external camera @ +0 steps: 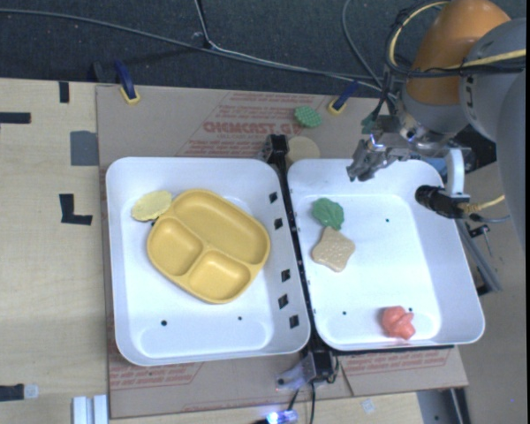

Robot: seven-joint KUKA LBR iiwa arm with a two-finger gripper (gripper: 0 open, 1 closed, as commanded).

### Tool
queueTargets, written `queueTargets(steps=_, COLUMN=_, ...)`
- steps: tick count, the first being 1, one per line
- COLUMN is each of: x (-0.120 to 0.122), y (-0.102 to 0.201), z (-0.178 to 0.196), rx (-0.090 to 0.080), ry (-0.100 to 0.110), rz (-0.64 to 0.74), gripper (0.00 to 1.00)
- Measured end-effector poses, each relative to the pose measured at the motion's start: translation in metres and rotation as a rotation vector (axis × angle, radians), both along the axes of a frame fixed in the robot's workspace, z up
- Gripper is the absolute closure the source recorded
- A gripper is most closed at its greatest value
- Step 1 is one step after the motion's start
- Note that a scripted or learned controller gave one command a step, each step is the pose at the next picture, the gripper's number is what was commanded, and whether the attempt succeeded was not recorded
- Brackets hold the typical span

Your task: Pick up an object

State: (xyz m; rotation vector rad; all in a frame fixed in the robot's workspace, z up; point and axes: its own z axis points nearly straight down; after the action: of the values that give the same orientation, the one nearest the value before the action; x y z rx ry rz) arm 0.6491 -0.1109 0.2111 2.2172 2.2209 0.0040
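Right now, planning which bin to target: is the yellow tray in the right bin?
No, the yellow tray lies in the left bin.

Setting: a robotics lab test bench. Indicators: an industrial arm [477,51] over two white bins [124,263] fixed on a cardboard sheet [238,122], clamps [128,87] at the sheet's edge, black tape marks [71,208] on the bench, and loose cables [203,38] behind.
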Motion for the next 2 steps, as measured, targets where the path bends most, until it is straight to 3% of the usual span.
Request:
queueTargets(steps=1, x=0.000, y=0.001, z=0.011, rx=0.002, ry=0.004, rz=0.000, gripper=1.00)
queueTargets(steps=2, x=-0.032, y=0.038, z=0.006, rx=0.001, ry=0.007, rz=0.001, gripper=1.00)
